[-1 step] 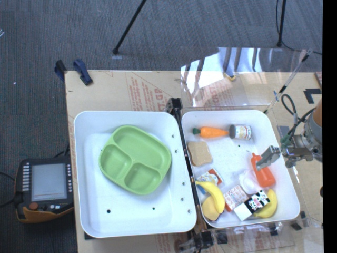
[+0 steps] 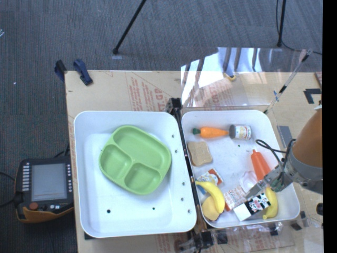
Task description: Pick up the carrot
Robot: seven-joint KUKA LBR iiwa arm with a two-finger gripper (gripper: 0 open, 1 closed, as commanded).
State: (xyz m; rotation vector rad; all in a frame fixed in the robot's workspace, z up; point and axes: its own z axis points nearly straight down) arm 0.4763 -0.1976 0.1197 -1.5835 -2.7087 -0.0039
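We look down at a slant on a table carrying two white bins side by side. Nearest us, at the lower right of the right bin [image 2: 266, 117], the gripper [image 2: 263, 186] reaches in from three o'clock, low over a cluster of small packets [image 2: 247, 202], with a banana [image 2: 210, 196] toward its nine o'clock. We cannot tell how wide the jaws stand, and nothing shows between them.

Farther back, at the far edge of the same bin, lies the carrot [image 2: 213, 133], orange with a green tip. We judge it to lie toward eleven o'clock from the jaws, well apart from them. Its long axis runs nine to three, green end at nine, with a small jar [image 2: 241, 132] just beside its three o'clock end. A slice of bread [image 2: 200, 153] lies between.

The left bin [image 2: 84, 141] holds a green divided plate [image 2: 135, 159].
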